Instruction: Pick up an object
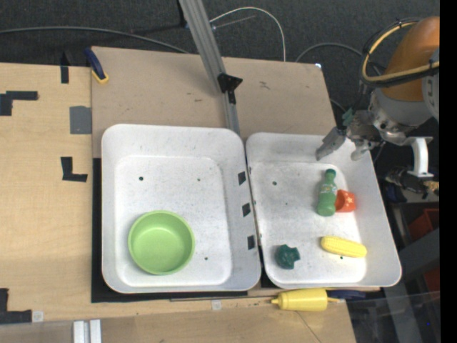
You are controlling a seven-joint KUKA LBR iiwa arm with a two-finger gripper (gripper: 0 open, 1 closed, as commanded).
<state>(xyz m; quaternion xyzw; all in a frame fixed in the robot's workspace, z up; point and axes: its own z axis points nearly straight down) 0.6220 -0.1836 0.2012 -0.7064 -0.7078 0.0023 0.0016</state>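
Nearest the camera: yellow bottle [303, 300] lying on the bench outside the bins, out of play. In the right bin [285, 156]: teal lump [287, 256] and yellow piece [343, 246] toward the front, then green bottle [327, 192] lying flat with a red piece [345, 201] touching its side, just below the fingers (likeliest pick). Bowl [161, 242] sits alone in the left bin [171, 138], well left of them. Gripper [344, 141] hovers over the bin's far rim, fingers spread, nothing between them. No readable labels or writing.
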